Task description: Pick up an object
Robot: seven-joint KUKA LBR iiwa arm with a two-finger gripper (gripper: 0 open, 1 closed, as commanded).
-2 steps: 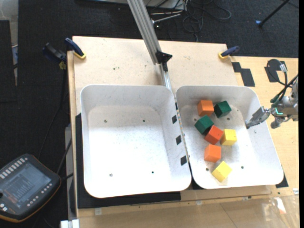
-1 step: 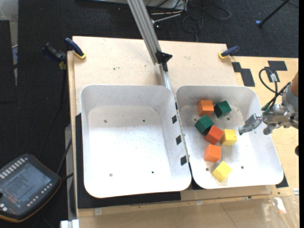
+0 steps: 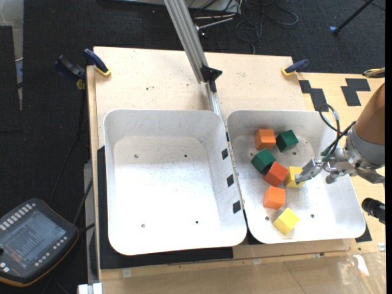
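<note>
In the right bin (image 3: 327, 210) lie several coloured cubes: an orange one (image 3: 265, 138), a dark green one (image 3: 286, 140), a second green one (image 3: 263, 160), a red-orange one (image 3: 276, 173), another orange one (image 3: 274, 196) and a yellow one (image 3: 285, 220) near the front. A small yellow cube (image 3: 293, 177) sits right of the red-orange one. My gripper (image 3: 304, 174) reaches in from the right, low in the bin, with its tip right at this small yellow cube and partly covering it. The grey arm with its orange band (image 3: 370, 124) stands over the bin's right rim.
The left bin (image 3: 165, 188) adjoins the right one along a shared middle rim. A slanted aluminium rail (image 3: 187, 35) runs down to the bins' back junction. Yellow-blue clamps (image 3: 98, 63) (image 3: 294, 67) hold the board's far corners. A teach pendant (image 3: 30, 244) lies on the floor at front left.
</note>
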